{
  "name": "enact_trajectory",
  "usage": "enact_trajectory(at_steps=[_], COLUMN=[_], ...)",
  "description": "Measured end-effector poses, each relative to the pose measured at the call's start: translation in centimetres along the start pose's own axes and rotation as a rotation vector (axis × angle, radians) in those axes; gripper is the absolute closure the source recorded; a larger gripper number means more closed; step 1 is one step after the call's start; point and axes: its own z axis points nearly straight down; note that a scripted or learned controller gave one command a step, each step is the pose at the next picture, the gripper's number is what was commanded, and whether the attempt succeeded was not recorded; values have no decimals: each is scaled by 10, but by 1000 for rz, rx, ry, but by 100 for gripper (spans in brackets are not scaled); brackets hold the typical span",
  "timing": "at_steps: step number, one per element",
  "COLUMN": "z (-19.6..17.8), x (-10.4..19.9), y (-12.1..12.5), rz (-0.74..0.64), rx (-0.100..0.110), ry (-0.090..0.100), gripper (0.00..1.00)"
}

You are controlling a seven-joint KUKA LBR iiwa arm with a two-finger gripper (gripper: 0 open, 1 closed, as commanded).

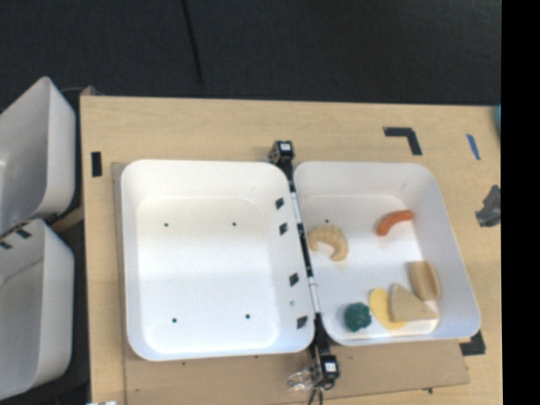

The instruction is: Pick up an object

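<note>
Since every candidate for the pick lies in the right bin (439, 194), the coming move turns on a reach leftward from the view's right edge. A small grey shape (488, 207) sits at that edge, just beyond the bin's right wall and over the worktop (211, 129). It is probably the end of the arm, though too little of it shows to be sure. Whether the gripper is open or closed, or has hold of anything, I cannot tell.

Nearest that shape is an orange curved piece (394, 221) (it looks like a toy sausage or shrimp). It lies apart from the rest in the bin's upper half, with its long axis running roughly left to right and tilted up toward the right. Farther left, near the wall shared with the left bin (135, 184), is a tan croissant-shaped piece (329, 241), also on its own.

Along the bin's lower right the things crowd together. A tan loaf-like piece (423, 279) lies just above a pale wedge (411, 307), which overlaps a yellow disc (381, 306), and a teal lump (357, 315) sits just beside the disc.

Judging from this layout, the pick has not begun. The orange piece looks the easiest target, being close and clear on all sides, with a grip across its narrow width.
</note>
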Motion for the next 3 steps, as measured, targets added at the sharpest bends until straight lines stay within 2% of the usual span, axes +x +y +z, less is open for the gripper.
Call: enact_trajectory(at_steps=[2,3], z=[9,64], x=[-3,-2], y=[20,48], rz=[-2,-6], rx=[0,4], ry=[-1,2], gripper=[100,100])
